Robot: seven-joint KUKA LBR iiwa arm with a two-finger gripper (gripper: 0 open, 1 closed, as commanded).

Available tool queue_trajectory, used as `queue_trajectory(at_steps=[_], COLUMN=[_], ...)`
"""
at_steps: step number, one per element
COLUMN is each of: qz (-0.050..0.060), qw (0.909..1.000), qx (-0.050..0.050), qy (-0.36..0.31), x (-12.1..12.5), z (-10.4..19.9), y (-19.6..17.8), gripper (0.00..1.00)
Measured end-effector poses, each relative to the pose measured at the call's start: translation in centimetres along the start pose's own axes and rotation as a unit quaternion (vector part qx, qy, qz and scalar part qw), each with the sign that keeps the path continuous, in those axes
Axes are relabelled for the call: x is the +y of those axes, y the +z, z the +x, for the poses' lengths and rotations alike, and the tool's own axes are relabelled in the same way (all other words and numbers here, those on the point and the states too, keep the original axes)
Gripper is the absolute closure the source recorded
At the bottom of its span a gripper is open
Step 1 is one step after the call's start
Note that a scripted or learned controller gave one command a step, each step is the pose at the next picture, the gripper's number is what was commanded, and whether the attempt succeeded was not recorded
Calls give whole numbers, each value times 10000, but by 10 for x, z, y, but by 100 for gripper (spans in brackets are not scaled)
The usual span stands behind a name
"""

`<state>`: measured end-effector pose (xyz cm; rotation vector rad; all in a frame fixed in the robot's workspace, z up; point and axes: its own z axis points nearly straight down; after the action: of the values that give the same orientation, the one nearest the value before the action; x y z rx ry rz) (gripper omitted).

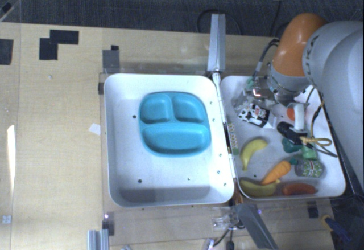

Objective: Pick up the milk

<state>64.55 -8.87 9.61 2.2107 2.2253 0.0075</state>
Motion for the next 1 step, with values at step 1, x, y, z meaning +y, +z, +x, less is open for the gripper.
queue_trajectory(at_steps=[1], qz=[-35], qw=[10000], qx=[4], qy=[-15], x=[2], z=[2], y=[-13], gripper=[100])
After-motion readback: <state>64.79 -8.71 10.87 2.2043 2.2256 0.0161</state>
